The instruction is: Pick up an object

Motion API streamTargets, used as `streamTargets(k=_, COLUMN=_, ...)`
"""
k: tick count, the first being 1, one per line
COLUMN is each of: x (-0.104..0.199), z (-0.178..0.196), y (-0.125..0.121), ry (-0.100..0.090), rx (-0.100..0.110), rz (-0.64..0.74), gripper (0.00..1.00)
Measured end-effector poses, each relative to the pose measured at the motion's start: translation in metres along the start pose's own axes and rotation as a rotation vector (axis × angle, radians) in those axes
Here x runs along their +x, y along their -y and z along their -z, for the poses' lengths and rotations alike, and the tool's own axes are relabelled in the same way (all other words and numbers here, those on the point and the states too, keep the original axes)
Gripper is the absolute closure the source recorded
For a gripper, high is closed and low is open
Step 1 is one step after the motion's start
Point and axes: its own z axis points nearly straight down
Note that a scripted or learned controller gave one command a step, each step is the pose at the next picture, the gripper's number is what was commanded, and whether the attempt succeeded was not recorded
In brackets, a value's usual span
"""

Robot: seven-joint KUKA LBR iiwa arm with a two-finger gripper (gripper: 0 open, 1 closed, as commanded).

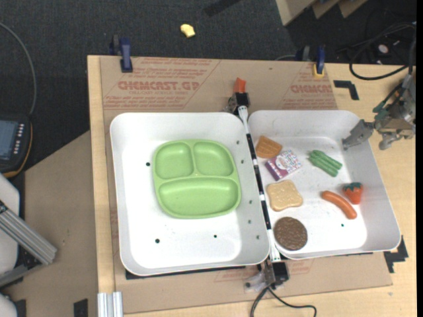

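We see the gripper (370,139) at the right bin's (380,233) upper right rim, over the bin's far corner, with nothing between its fingers; they look spread, one tip reaching left over the white floor, the other hanging back by the rim. Every candidate lies to its left and toward the camera. The nearest is the green bean (325,162), just beside the left tip and a little lower in the view, with its long axis running from upper left to lower right. The sausage (340,204) lies farther down, on much the same slant, with the small red piece (355,192) touching or nearly touching its upper end (we cannot tell which). The toast (284,195), the purple packet (283,165), the bun (268,146) and the brown patty (291,233) sit well apart from the gripper, along the bin's left side. We judge the bean the natural target: a short move left and down, with the fingers turned across its slant.
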Motion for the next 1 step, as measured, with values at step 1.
streamTargets(k=1, x=0.0607, z=-0.0702, y=-0.0422, ry=-0.004, rx=0.005, rz=0.006, gripper=0.00)
